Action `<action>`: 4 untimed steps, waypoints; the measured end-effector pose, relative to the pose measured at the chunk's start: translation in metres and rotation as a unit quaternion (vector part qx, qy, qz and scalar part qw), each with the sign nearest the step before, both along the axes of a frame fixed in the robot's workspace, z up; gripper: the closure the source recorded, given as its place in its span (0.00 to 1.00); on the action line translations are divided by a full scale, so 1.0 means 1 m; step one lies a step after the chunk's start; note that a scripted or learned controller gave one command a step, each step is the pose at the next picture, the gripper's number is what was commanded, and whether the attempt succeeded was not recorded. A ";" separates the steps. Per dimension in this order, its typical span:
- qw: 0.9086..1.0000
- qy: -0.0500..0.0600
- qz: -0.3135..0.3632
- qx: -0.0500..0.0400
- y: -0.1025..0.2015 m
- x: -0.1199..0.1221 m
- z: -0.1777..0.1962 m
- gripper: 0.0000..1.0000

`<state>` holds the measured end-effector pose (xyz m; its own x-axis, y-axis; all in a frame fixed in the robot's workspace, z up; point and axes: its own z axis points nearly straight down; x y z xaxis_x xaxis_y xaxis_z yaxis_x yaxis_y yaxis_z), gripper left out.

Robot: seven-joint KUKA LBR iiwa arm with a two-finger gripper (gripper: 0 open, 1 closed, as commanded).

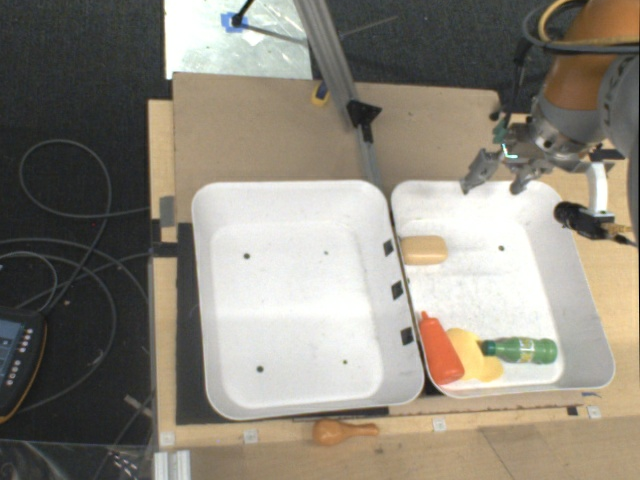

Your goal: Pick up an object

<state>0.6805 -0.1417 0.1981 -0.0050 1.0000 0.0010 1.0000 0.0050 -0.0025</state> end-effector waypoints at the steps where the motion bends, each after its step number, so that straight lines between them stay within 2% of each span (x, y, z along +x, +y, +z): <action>1: 1.000 -0.002 0.001 -0.001 0.000 0.001 0.003 0.00; 3: 1.000 0.000 -0.001 -0.001 -0.013 0.003 -0.087 0.00; 4: 1.000 -0.002 0.000 -0.001 -0.012 0.004 -0.107 0.00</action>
<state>0.6841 -0.1541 0.0907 -0.0049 1.0000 -0.0008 1.0000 0.0049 0.0006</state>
